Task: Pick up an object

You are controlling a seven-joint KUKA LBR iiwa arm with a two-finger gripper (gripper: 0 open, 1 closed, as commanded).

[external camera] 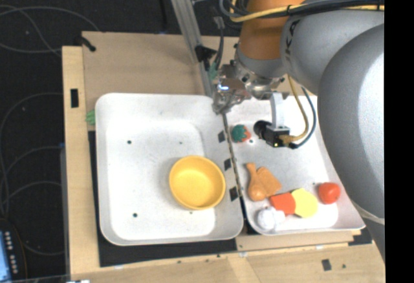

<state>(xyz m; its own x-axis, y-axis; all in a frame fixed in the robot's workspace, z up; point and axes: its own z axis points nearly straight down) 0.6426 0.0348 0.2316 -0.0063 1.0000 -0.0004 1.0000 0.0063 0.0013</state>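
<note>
My gripper (223, 99) hangs over the far end of the divider between the two bins, under the orange band (272, 13) of the arm. Nothing shows in its grasp. A small green and red object (240, 134) lies in the right bin (346, 214) just below and right of the gripper. Nearer the front of that bin lie a tan pear-shaped object (261, 183), an orange-red block (283, 203), a yellow object (305, 203), a red ball (329, 192) and a white object (266, 218). A yellow bowl (196, 181) sits in the left bin (129, 146).
A slanted metal rail (184, 13) runs down from the top to just behind the gripper. The grey arm body (349, 81) covers the right bin's far right part. A black fitting with cables (273, 134) hangs beside the green and red object.
</note>
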